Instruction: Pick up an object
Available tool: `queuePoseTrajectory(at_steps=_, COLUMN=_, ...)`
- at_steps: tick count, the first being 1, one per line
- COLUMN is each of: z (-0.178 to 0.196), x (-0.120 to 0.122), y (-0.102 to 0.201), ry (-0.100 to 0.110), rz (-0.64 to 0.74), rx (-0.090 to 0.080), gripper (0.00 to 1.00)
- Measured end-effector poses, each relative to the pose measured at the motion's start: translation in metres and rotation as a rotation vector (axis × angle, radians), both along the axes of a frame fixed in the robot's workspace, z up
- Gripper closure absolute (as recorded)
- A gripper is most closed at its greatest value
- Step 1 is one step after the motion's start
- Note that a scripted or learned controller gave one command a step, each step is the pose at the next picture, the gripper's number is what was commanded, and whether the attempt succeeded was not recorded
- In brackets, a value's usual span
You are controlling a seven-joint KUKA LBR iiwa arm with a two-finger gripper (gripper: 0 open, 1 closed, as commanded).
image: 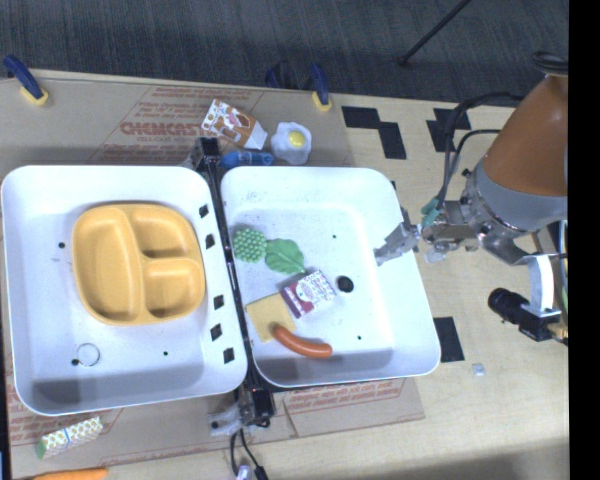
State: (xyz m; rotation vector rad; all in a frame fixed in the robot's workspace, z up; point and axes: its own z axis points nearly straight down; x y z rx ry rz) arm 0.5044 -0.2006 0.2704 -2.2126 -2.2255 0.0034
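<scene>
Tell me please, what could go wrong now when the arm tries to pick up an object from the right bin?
The gripper hangs at the right bin's rim, so descending here might strike the wall. The hot dog, cheese slice and small packet lie touching, so a grasp may catch two or push one aside. The green toy looks flat and could slip.

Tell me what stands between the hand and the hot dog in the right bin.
Nothing visible blocks it. The hand is at the right bin's right rim; bare floor lies between it and the hot dog near the front wall.
</scene>
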Motion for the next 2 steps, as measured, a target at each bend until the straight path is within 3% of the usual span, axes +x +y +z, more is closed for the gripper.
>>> queuePoseTrajectory(at_steps=1, z=-0.135, x=0.002, y=0.053, ry=0.002, rz=0.115, rx=0.002, gripper=0.00)
queuePoseTrajectory(at_steps=2, z=-0.174, x=0.006, y=0.100, ry=-0.011, rz=0.255, rx=-0.008, gripper=0.00)
